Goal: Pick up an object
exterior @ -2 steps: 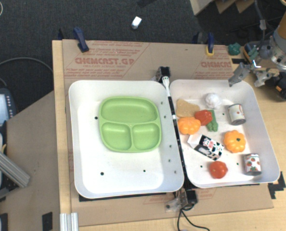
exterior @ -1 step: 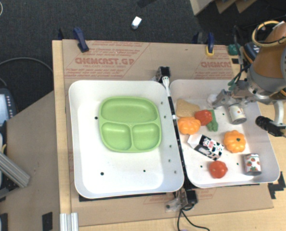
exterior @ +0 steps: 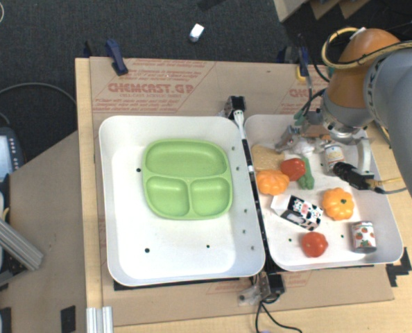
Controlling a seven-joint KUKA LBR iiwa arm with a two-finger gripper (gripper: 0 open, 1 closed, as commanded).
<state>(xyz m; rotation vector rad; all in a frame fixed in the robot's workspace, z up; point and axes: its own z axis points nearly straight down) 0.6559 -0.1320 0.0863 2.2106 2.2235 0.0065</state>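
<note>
Tool over right bin, grasp not confirmed.
Tool [exterior: 310,139] sits low at right bin's [exterior: 386,255] far end; its opening cannot be told. Nearest candidate, red tomato [exterior: 293,167], lies just beside: centre squarely over it before closing.

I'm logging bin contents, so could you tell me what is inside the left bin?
The left bin holds a green divided plate with three compartments, nothing visible in them. Whatever lies beneath the plate is covered.
</note>
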